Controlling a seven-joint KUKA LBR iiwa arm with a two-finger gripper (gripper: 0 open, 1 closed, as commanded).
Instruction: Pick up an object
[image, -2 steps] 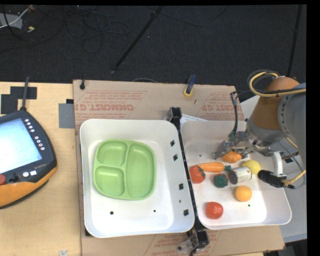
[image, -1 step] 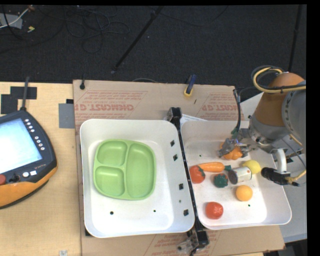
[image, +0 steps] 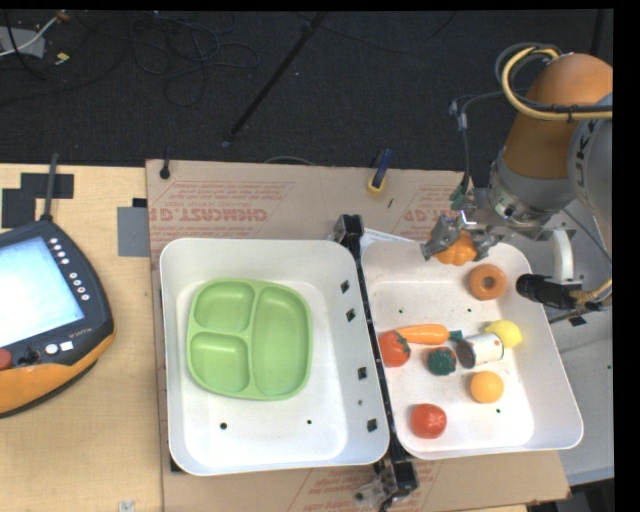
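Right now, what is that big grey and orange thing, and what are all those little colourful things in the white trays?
That big thing is a robot arm. A camera above the bench looks down on it at a slant. At the arm's tip is a gripper, like a hand with two fingers, and an orange toy sits at its tip; whether it is gripped, I cannot tell. The right bin holds play food: a brown donut, a carrot, a yellow lemon, a small orange and a red tomato. The left bin holds a green divided plate.
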